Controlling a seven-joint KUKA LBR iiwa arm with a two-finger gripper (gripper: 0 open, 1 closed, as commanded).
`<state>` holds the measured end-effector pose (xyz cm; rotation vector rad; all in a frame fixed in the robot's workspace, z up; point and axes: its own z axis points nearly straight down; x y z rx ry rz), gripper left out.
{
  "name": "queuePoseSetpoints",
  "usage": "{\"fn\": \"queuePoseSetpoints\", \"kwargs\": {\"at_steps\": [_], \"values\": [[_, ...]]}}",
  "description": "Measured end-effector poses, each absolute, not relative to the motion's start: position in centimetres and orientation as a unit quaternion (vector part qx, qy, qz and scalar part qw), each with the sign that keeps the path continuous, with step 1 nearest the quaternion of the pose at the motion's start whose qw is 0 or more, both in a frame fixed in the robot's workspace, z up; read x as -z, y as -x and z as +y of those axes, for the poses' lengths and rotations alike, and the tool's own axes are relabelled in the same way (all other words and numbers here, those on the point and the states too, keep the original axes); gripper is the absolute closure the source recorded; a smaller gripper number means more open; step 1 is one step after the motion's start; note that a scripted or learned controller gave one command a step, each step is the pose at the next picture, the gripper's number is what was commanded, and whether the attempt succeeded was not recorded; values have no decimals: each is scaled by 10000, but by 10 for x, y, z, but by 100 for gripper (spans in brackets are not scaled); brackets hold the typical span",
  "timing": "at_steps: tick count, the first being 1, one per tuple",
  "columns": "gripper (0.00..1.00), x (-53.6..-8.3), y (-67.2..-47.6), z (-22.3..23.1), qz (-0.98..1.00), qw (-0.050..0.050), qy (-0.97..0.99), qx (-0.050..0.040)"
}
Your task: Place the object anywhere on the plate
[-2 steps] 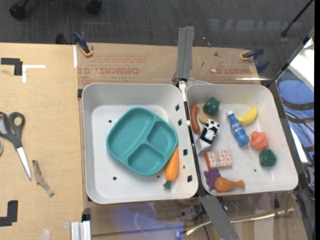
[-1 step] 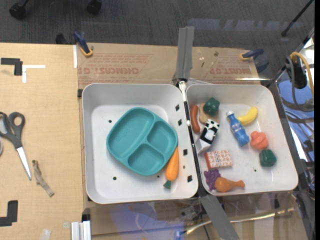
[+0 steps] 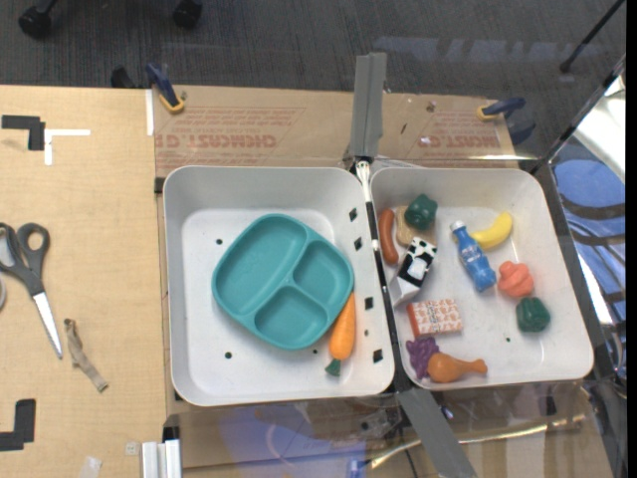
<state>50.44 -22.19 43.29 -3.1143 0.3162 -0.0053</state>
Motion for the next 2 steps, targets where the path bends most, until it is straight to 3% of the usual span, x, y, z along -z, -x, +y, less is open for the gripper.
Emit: {"fn": "queuePoseSetpoints", "kwargs": {"at_steps": [1,2], "values": [[0,-316,-493,-216,1501,40,9887,-13],[0,-421,-497,-222,1005,54,9949,13]]}}
